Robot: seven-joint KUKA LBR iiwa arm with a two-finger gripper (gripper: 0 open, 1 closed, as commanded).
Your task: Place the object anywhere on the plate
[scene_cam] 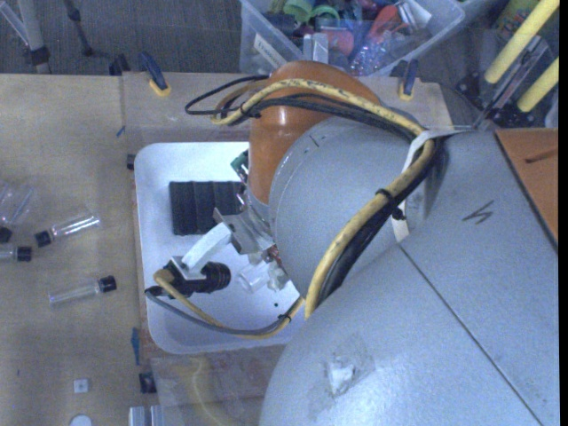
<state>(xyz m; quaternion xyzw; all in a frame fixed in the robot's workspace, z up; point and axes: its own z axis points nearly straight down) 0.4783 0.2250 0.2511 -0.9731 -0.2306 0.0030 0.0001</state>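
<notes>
One black block [197, 207] lies flat in the white bin [151, 238], and it is most likely the object to be moved. A sliver of something green [240, 161] peeps out just right of the block, at the arm's edge, with too little showing to name it.

The gripper [257, 272] hangs low, just below and to the right of the block. It is near the block but, as far as can be seen, not touching it. Whether the gripper is open or closed I cannot tell, because the wrist and the arm [355, 202] cover it from above. Nothing can be seen held in it.

I judge the step to be the reach for the pick, with the task hardly begun. The next move calls for the gripper to come over the block, line up across its narrower side, and descend. The plate's place cannot be made out, since the arm hides everything right of the block. The carry can only be settled once the plate is found.
</notes>
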